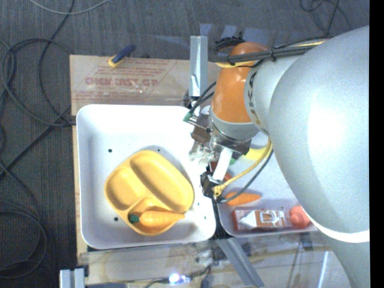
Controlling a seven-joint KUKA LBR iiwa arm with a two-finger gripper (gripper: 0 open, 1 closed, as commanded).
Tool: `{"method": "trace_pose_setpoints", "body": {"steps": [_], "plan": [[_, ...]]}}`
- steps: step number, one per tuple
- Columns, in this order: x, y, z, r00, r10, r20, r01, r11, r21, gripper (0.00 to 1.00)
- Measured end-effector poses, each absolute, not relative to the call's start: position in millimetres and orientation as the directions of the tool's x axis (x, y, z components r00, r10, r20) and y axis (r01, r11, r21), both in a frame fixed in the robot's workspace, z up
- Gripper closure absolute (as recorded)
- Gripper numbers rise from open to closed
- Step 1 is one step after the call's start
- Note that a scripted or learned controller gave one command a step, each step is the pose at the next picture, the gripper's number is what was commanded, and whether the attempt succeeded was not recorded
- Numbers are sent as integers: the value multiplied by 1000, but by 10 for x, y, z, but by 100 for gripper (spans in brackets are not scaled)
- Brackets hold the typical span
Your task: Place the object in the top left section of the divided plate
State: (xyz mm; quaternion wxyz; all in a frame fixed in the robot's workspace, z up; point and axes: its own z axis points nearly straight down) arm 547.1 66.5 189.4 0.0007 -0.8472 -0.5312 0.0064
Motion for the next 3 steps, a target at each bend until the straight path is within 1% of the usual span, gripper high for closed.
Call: {"method": "trace_pose_setpoints", "body": {"steps": [1,2,3], "plan": [[5471,665,1893,435,900,-10,900,-435,-8,0],[4824,498,1822,234,972,-2,972,-234,-6,0],[4838,98,2065,17,1000,-1,1000,-17,-3,0]]}}
